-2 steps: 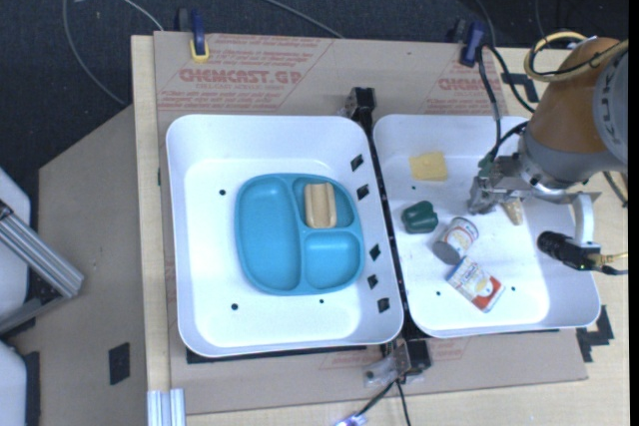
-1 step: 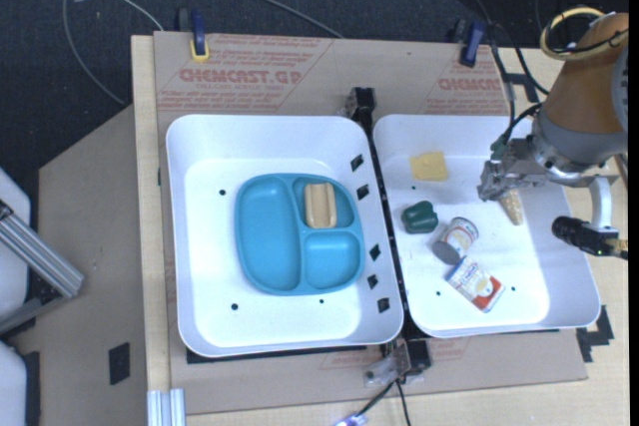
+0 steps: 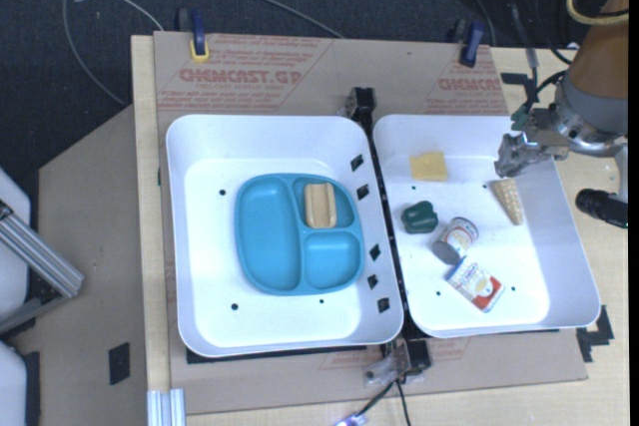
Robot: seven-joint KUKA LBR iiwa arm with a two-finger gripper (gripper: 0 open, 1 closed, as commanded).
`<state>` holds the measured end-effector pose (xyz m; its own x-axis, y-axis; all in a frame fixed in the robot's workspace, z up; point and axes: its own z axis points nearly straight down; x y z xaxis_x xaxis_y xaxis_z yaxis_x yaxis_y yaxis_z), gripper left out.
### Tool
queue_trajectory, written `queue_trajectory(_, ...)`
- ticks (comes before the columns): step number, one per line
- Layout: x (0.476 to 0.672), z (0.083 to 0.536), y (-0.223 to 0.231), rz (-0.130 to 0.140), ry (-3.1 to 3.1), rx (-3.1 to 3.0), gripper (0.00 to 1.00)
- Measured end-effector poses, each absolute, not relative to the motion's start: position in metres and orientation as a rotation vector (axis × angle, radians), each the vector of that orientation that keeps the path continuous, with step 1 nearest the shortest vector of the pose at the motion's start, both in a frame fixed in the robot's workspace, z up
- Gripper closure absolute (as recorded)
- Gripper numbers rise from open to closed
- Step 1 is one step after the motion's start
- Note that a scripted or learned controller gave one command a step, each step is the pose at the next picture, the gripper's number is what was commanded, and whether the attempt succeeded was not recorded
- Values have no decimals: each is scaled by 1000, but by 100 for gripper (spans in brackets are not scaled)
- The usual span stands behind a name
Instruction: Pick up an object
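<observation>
The right bin (image 3: pixel 559 259) holds a yellow sponge-like block (image 3: pixel 429 166), a dark green pepper-shaped toy (image 3: pixel 419 214), a small can (image 3: pixel 458 235) lying on its side, a red and white packet (image 3: pixel 475 284) and a tan cone-shaped piece (image 3: pixel 509 202). My gripper (image 3: pixel 511 162) hangs over the upper right part of this bin, just above the cone's top end. Nothing shows between its fingers.
The left bin (image 3: pixel 200 244) carries a blue divided plate (image 3: pixel 270 234) with a tan bread-like piece (image 3: pixel 319 205) in its upper right section. Black clips (image 3: pixel 364 214) run along the seam between the bins. Cables lie beyond the bench's back edge.
</observation>
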<state>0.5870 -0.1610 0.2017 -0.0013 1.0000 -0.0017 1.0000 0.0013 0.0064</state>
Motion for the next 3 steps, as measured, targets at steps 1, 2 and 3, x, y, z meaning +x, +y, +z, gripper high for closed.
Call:
queue_trajectory(1,588,266,-163,5,2219,2216,100)
queue_trajectory(2,588,265,-113,0,2226,2219,100)
queue_trajectory(3,605,250,-59,0,2230,2217,100)
